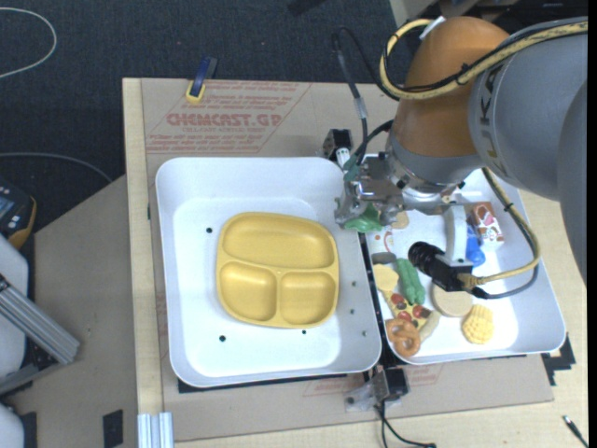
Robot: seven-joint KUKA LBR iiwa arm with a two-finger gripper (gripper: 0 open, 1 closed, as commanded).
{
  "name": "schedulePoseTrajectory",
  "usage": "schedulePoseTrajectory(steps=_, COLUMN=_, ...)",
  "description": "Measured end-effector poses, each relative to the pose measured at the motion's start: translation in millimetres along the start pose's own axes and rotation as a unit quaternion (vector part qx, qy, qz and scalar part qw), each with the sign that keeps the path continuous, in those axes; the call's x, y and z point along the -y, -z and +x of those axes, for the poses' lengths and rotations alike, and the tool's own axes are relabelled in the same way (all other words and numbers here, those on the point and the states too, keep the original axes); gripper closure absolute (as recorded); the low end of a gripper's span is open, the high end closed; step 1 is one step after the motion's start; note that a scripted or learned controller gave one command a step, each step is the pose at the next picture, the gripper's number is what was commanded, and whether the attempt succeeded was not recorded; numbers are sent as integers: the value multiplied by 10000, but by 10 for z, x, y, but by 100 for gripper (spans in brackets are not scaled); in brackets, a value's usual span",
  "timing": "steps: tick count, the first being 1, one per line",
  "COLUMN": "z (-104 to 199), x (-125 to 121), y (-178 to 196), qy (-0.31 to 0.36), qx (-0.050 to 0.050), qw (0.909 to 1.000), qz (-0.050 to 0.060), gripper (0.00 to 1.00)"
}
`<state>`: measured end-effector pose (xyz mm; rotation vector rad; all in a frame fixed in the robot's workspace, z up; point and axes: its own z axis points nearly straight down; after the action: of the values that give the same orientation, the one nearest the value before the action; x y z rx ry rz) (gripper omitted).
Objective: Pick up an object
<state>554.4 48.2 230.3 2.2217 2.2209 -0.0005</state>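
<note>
yellow tray (277,269) in left bin (177,250) (divided), gripper (366,203) over right bin (536,320)

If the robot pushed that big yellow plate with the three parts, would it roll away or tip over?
Probably neither. The yellow plate lies flat and wide in the left bin, so it would likely slide, not roll. It looks like thin moulded plastic, so probably light and stiff. Its smooth, shiny surface may be slippery for the pincer.

A robotics lab was indicated by the industrial arm (522,91) mounted over a bench (233,110) covered with a printed board. Loose cables (28,35) were seen on dark carpet, and aluminium framing (33,320) was visible at the left.
</note>
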Motion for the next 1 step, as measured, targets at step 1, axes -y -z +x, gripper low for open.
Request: schedulePoseTrajectory(steps=1, z=93, x=-30, y=29, qy=11, qx=-3, qw=10000, qz=-9, gripper=100)
